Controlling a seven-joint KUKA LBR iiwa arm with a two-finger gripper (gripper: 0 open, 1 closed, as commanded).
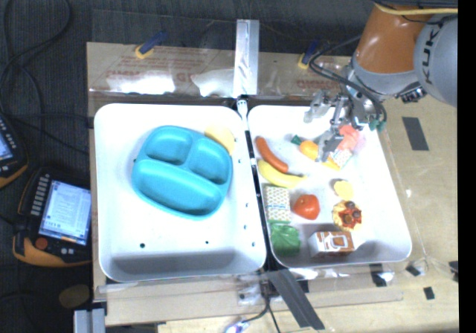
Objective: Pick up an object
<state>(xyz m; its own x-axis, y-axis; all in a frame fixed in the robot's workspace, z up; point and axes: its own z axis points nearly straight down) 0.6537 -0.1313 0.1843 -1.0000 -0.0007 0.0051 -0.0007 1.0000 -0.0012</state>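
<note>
The right bin point(394, 227) holds several toy foods: a red-orange sausage point(269, 153), a yellow banana point(275, 174), a carrot point(306, 148), a tomato point(306, 207), a green piece point(283, 238), a patterned card point(277, 202), a small yellow piece point(343, 189), a red-yellow item point(347, 214) and a small carton point(332, 243). My gripper point(336, 135) hangs over the far side of this bin, just right of the carrot. A pink-white object point(347, 140) sits right at its fingers; whether it is held is unclear.
The left bin point(111, 250) holds a blue divided tray point(183, 169) with a yellow piece point(220, 137) at its far right edge. Devices and cables lie off the bench to the left. Clips and crumpled plastic sit behind the bins.
</note>
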